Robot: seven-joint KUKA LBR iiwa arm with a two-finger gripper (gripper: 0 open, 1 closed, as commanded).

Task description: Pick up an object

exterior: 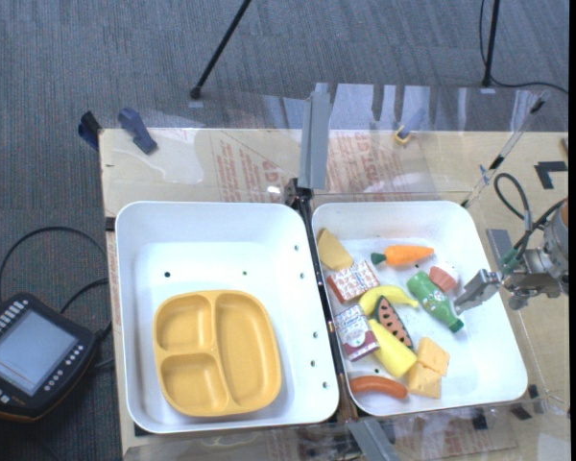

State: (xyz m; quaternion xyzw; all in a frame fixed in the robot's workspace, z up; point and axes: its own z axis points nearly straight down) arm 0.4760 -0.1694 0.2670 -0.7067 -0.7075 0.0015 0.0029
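The right bin [480,353] holds several toy foods: an orange carrot [408,254], a green bottle [434,302], a small red piece [443,279], a banana [384,298], a watermelon slice [392,321], a red sausage [377,386], yellow cheese pieces [427,368] and two printed packets [352,280]. My gripper [496,293] hangs over the right side of this bin, just right of the green bottle. It is open, with one finger [474,290] slanting towards the bottle and nothing between the fingers.
The left bin [144,248] holds a yellow divided plate [216,351]. A yellow wedge [333,251] lies at the right bin's far left. A control pendant [24,349] sits on the floor at left. Cables [512,195] run along the bench's right side.
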